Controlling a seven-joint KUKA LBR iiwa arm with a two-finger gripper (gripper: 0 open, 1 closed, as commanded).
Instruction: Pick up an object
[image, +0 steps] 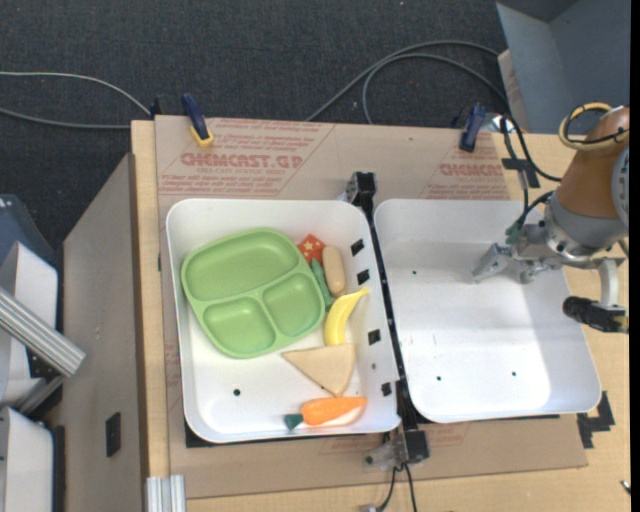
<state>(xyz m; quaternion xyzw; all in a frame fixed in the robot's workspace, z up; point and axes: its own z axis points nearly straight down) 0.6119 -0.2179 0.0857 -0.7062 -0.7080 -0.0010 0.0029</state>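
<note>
Several toy foods lie in the left bin (200, 400), beside a green divided plate (250, 290). They are a small red piece (312, 246), a sausage (333, 269), a yellow banana (343, 316), a tan wedge of bread (325, 366) and an orange carrot (332, 410). My gripper (509, 266) hangs over the far right part of the right bin (480, 380), well away from the toys. Its fingers (489, 265) are spread open with nothing between them.
A black divider with clips (380, 300) runs between the two bins. Clamps (197, 118) hold the cardboard base at the back. Cables trail across the dark floor behind the bench. The arm's orange band (590, 180) stands above the right bin's far corner.
</note>
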